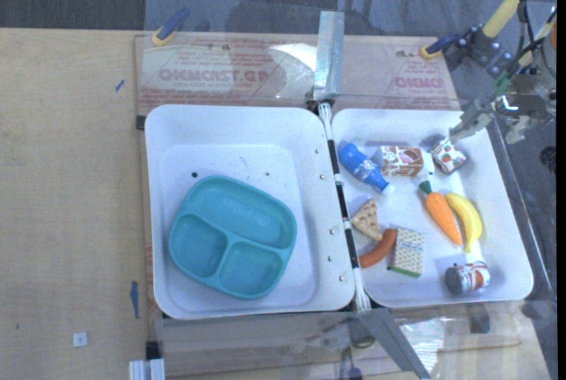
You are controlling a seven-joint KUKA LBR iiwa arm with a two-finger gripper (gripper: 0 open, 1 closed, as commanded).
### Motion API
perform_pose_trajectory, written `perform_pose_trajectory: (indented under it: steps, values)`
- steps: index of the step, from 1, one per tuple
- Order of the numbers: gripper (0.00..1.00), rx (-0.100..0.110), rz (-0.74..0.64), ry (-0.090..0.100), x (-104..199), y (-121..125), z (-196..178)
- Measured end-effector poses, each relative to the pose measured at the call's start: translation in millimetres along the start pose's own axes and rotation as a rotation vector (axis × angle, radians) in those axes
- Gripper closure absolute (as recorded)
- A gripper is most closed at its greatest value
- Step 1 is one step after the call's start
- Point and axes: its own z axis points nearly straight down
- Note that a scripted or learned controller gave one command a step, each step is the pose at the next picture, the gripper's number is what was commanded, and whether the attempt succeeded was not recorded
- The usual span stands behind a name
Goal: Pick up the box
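In the right bin (517,281), a brown and white box (402,161) lies near the back. Just right of it sits a small white and red box (448,157). A flat box with a checkered face (407,252) lies near the front. My gripper (462,132) reaches in from the right over the bin's back right corner. Its tip hangs just above and right of the small white and red box. I see nothing held in it.
The right bin also holds a blue bottle (363,167), a carrot (441,214), a banana (467,217), a can (466,278), a sausage (378,249) and a wedge-shaped toy (365,217). A teal divided plate (232,235) lies in the left bin (168,140).
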Motion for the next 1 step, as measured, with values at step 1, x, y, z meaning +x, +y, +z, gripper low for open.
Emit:
perform_pose_trajectory:
  steps: [1]
  values:
    - [0.0, -0.001, -0.066, 0.0, 8.9, -33.8, 92.0]
